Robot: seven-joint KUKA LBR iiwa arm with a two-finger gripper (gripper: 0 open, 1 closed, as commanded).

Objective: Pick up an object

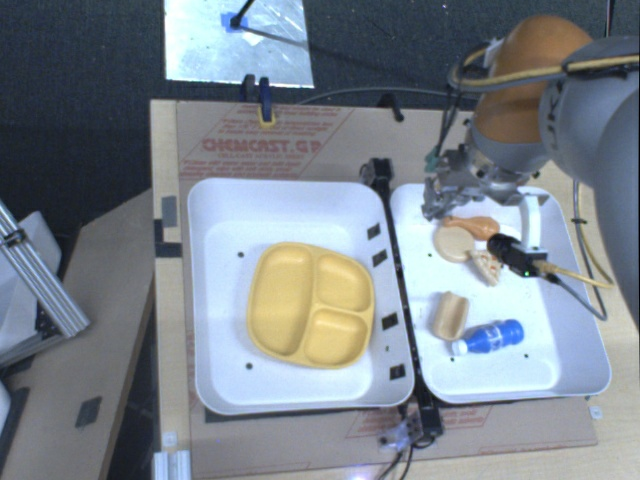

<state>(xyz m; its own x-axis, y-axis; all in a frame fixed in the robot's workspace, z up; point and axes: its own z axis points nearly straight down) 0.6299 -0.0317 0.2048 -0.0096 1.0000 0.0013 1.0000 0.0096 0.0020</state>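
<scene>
My gripper (440, 204) hangs over the far left corner of the right bin (570, 368), under the grey arm with its orange band. Just to its right and below lie an orange oblong piece (474, 225) and a pale tan round piece (454, 245), close to the gripper tip; whether they touch it I cannot tell. A small beige object (487, 265) lies beside them. Nearer the front lie a tan cylinder (449, 315) and a blue bottle with a white cap (490, 336), both on their sides.
The left bin (215, 268) holds a yellow divided plate (311, 304). A black divider (392, 288) runs between the bins. A white bracket and a black cable piece (522, 252) hang from the arm over the right bin. A shiny sheet (238, 28) lies behind the bench.
</scene>
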